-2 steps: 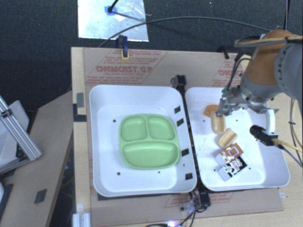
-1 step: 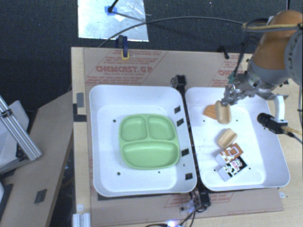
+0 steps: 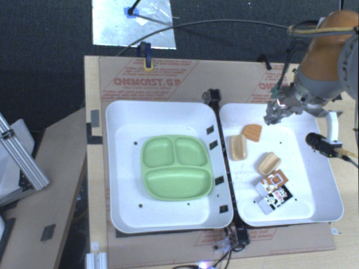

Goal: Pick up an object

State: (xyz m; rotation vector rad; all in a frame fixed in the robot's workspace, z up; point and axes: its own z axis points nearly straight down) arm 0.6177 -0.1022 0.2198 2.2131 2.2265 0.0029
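While the grey arm with its orange band reaches in from the right, these lines place everything relative to the right-hand shallow white bin (image 3: 303,212).

Gripper: the 2-finger gripper (image 3: 273,116) hangs over the bin's far edge, above the orange piece; I cannot tell how it is set, and nothing shows in it.

Orange piece: a flat orange wedge-shaped toy (image 3: 252,132), at the bin's far left, just beyond the tan roll.

Tan roll: a pale tan oblong bread-like toy (image 3: 238,147), by the bin's left wall; long axis runs near to far.

Second roll: a rounder tan bun-shaped toy (image 3: 268,163), mid-bin; long axis slants from near-left to far-right.

Printed pack: a small flat carton with orange, black and white print (image 3: 274,191), near-centre of the bin, just this side of the second roll, lying tilted.

Green tray: a light green 3-compartment plastic plate (image 3: 176,167), in the left-hand white bin (image 3: 126,150) beside it.
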